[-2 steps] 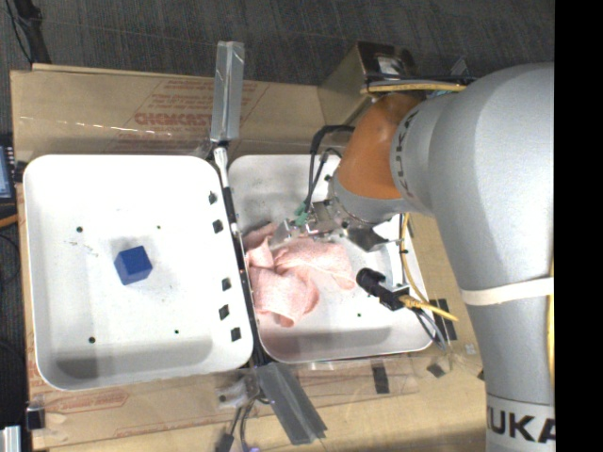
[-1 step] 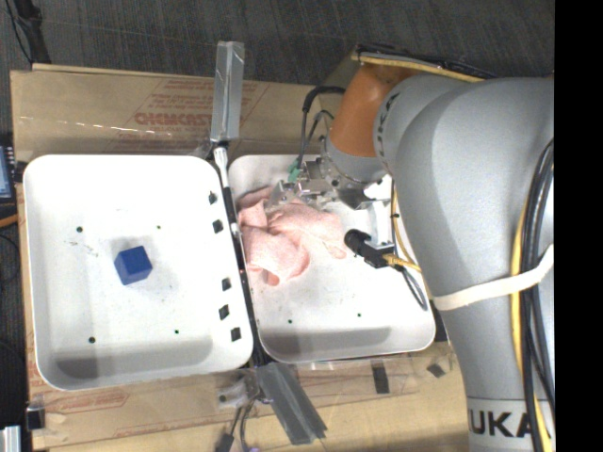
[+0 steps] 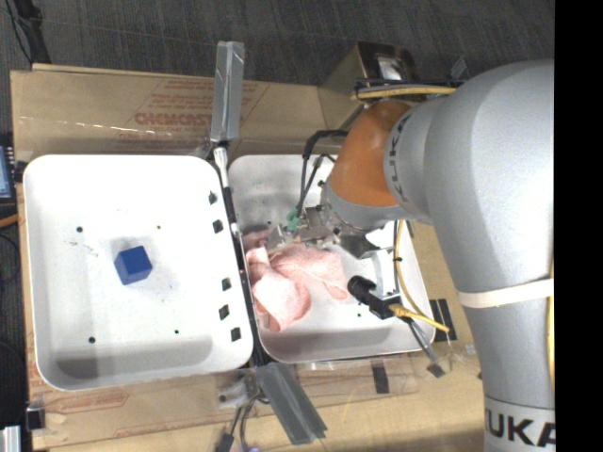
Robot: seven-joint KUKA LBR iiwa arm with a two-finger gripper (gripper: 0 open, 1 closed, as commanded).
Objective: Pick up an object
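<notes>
The pink cloth (image 3: 290,279) lay crumpled in the right bin (image 3: 325,347), just below the gripper (image 3: 303,228), whose grip I could not tell. It looked light, soft and floppy; a raised fold near its top edge seemed the best hold.

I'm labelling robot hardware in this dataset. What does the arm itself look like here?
The arm is bulky, rounded and light grey, with an orange band above the wrist. White "KUKA" lettering shows on a darker section at bottom. Thin black cables loop beside the wrist; a yellow cable crosses above.
</notes>
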